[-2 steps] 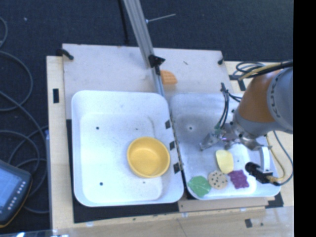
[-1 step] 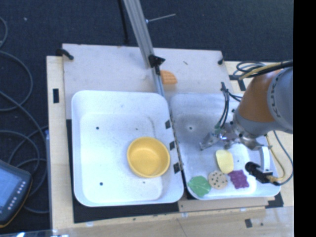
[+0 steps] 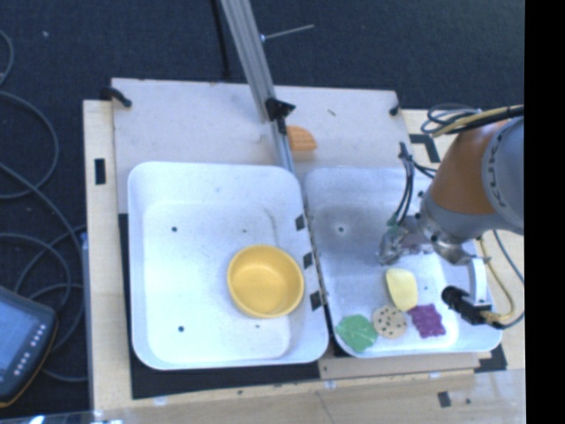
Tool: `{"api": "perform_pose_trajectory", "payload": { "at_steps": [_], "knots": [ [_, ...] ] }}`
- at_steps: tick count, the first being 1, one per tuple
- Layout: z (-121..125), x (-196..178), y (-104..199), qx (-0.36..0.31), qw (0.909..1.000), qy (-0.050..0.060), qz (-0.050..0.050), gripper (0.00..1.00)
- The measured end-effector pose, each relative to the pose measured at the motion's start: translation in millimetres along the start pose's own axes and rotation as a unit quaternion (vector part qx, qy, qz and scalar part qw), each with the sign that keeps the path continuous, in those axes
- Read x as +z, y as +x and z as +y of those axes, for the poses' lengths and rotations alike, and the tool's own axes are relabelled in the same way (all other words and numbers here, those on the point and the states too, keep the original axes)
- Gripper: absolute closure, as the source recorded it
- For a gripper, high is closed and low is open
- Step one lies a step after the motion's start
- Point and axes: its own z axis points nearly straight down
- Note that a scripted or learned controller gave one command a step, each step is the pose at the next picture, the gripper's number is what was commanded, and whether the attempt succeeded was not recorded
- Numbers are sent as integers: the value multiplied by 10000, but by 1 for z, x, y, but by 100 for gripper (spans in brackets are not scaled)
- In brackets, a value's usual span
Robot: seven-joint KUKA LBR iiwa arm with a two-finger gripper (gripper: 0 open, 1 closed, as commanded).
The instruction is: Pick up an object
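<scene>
Currently the right bin [image 3: 353,210] carries the jaws [image 3: 391,247]; whether they are clenched or released cannot be told. Left of them, in the other bin [image 3: 177,193], sits a yellow bowl [image 3: 265,281]. Just below-right lies a pale yellow object [image 3: 402,288], apart from them

The arm [image 3: 494,175] is grey with an orange band, black cables trailing to its metal claw [image 3: 395,244].

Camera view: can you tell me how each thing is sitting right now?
Yellow bowl: upright in left bin.
Pale yellow piece: lying in right bin.
Green piece: flat, near front edge.
Cookie: flat.
Purple piece: flat.
End effector: low over right bin.
</scene>
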Motion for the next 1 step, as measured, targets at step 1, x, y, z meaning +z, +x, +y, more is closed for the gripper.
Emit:
{"api": "perform_pose_trajectory", "payload": {
  "at_steps": [1],
  "knots": [
    [8,-46,-1,-55,10000,-15,-13,100]
  ]
}}
